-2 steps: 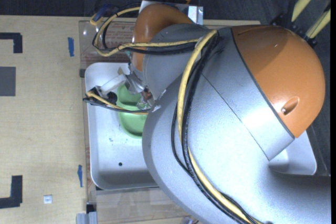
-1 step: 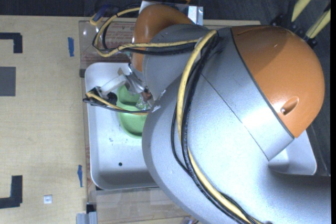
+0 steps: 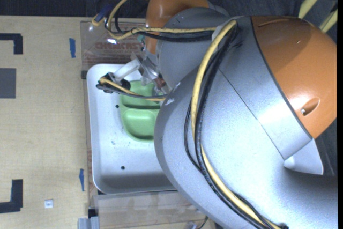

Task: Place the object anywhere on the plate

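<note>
A pale green plate lies in the white bin, partly hidden under the arm. My gripper hangs over the far part of the plate, close above it. The big grey and orange arm covers most of the gripper, and I cannot make out any object between or beside it.
The arm blocks the whole right side of the view, including the second bin. The near left part of the white bin floor shows bare, with small dark specks. A wooden bench with blue tape marks lies to the left.
</note>
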You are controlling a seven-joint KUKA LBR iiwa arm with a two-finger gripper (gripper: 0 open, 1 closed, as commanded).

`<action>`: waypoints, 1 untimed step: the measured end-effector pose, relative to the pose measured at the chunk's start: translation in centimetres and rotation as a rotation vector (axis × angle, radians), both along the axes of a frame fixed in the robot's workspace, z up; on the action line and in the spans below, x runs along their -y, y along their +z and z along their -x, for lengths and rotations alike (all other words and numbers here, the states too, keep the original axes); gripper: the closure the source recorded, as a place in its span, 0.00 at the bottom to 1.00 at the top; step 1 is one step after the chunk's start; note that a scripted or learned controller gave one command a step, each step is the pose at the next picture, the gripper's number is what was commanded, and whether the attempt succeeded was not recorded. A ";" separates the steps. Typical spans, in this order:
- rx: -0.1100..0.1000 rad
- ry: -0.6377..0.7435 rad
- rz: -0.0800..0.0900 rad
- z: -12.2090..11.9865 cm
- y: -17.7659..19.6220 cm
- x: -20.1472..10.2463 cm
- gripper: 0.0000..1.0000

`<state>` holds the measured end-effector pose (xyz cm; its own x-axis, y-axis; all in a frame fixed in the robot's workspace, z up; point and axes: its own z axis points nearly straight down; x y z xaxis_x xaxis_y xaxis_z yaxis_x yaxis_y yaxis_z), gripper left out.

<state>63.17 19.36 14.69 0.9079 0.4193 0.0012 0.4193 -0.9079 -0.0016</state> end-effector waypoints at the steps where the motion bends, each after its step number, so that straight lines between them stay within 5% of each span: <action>1: -0.001 0.000 0.000 0.0 0.0 0.0 0.00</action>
<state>63.16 19.32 14.68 0.9079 0.4192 0.0004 0.4192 -0.9079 -0.0015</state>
